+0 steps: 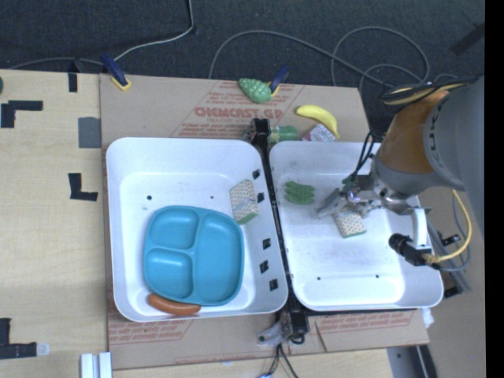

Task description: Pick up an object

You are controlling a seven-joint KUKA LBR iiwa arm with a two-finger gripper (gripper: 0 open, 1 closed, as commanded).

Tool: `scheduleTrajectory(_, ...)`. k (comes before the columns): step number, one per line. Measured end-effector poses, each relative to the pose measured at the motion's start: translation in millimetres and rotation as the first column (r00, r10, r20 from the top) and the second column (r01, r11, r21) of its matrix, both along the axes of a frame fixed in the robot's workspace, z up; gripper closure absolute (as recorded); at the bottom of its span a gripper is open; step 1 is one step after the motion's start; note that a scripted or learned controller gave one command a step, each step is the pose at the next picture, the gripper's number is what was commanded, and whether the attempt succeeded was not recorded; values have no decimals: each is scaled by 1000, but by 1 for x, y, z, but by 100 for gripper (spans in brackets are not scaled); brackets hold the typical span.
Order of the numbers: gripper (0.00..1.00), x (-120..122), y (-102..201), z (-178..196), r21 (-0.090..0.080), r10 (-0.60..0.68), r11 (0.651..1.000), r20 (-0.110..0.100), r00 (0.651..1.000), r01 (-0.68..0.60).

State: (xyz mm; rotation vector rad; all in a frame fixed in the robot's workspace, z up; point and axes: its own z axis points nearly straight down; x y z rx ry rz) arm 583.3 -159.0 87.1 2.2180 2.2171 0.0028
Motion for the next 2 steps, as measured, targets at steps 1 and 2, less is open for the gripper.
scheduleTrajectory(1,100,0,-1,10,-2,-1,1000,1,1000,1)
scheduleTrajectory(2,100,63,89,99,4,5,1000,-1,1000,-5)
